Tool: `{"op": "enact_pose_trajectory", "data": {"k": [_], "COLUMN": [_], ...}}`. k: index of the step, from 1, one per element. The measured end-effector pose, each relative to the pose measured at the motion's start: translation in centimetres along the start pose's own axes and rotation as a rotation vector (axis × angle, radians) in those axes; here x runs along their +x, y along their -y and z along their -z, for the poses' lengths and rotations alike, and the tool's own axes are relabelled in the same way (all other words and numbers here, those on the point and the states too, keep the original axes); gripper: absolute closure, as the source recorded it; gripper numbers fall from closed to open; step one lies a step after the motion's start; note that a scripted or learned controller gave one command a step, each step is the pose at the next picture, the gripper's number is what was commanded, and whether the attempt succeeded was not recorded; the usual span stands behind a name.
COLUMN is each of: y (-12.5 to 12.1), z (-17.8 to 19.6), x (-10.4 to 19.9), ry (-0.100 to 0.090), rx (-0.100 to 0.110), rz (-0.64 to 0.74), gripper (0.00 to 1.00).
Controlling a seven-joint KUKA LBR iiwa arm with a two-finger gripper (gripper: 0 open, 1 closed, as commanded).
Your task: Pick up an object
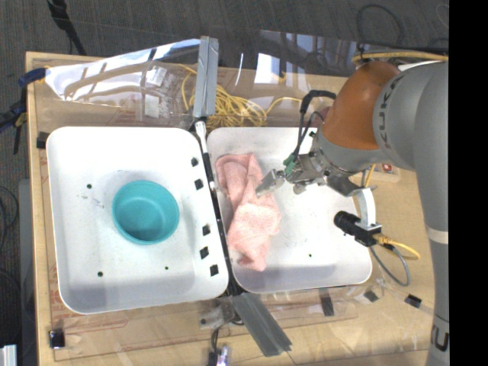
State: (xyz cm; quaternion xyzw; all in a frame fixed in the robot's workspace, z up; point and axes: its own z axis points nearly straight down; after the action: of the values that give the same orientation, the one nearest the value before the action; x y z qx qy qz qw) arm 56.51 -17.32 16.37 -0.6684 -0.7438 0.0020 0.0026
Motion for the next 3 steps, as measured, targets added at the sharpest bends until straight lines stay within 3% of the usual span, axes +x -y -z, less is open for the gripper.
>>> {"op": "enact_pose_trajectory", "data": {"k": [1,2,3], "y": [-1.1,0.6,0.5], "z": [-7.1,-7.2,-6.3], "x": [-1.2,4.0,4.0], "ry": [0.000,0.004,0.003], "rx": [-0.006,-0.006,-0.004], "rz": [0.112,0.132,0.138], "gripper": [0.00,0.00,1.00]}}
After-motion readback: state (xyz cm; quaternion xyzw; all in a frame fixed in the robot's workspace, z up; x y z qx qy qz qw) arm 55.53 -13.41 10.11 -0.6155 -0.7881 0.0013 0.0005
